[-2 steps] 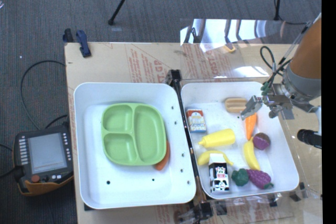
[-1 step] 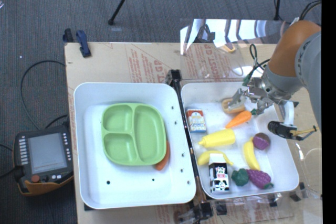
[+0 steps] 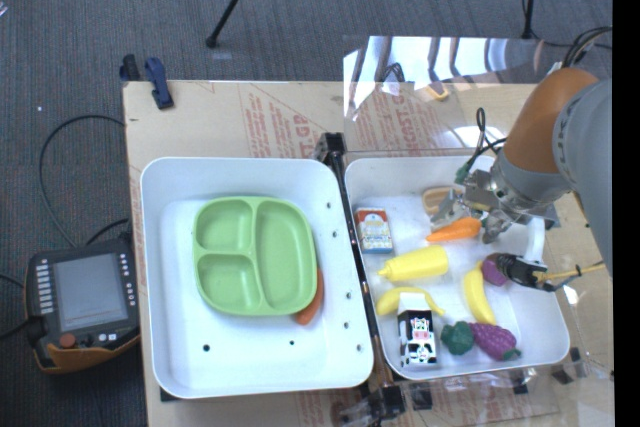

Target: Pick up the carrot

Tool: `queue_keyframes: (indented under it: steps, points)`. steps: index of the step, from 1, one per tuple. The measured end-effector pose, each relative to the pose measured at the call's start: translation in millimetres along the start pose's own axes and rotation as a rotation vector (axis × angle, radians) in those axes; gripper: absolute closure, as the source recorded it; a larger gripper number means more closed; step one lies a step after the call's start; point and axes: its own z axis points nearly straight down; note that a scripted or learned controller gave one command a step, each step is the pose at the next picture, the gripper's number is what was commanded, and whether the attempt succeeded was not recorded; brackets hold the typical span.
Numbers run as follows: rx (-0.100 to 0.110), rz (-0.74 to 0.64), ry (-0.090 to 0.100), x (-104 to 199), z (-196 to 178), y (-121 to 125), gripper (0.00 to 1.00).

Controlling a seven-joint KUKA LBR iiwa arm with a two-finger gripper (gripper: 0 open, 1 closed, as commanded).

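The carrot (image 3: 455, 231) is seen lying in the right bin (image 3: 560, 335), just above the yellow squeeze bottle (image 3: 413, 265) and right of the small carton (image 3: 374, 229). The gripper (image 3: 476, 207) is parked right over it, but open or closed can't really be told from here.

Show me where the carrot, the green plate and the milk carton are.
carrot (image 3: 455, 231), camera view, middle of its orange body.
green plate (image 3: 297, 260), camera view, bare floor of its right compartment.
milk carton (image 3: 419, 338), camera view, its printed front face.
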Motion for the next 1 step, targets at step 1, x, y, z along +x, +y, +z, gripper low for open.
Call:
queue_keyframes:
  steps: [1]
  points:
    - [0.003, -0.006, 0.001, 1.4, -10.6, 0.2, 1.0]
